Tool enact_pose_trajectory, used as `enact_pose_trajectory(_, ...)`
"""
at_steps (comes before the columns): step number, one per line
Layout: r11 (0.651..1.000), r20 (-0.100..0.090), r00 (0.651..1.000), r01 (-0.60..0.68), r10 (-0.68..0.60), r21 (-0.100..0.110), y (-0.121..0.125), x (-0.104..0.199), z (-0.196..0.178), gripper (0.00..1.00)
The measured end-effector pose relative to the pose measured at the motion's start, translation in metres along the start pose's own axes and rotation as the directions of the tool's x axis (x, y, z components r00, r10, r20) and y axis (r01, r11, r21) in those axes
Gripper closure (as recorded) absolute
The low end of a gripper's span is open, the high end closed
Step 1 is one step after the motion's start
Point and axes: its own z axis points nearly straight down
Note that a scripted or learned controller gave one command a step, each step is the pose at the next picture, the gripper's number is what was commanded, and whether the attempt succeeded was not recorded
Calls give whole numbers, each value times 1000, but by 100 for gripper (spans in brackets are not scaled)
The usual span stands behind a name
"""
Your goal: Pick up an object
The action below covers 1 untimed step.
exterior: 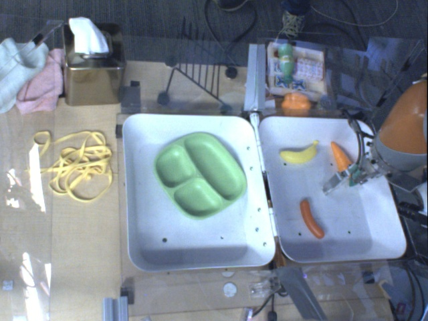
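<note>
Left bin (144,246) holds a green divided plate (199,174). Right bin (374,243), centre-right of frame: banana (299,154) up top, red sausage (311,219) lower down, carrot (340,156) next to the claw (340,180) (open/closed: can't tell, nothing visibly gripped).

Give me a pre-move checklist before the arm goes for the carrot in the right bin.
1. Target in view: small orange carrot lies in the shallow white right bin, unobstructed: ok.
2. Gripper placement: just below the carrot, not on it: not ok.
3. Anything held already: cannot tell.
4. Neighbours apart: yellow toy banana and red sausage lie separate from the carrot: ok.
5. Green sectioned plate sits in the left bin, away from the path: ok.
</note>
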Motion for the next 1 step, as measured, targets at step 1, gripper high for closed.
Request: enact_pose_trajectory(1,991,-1,991,-136,136,4,73,-22,3,0)
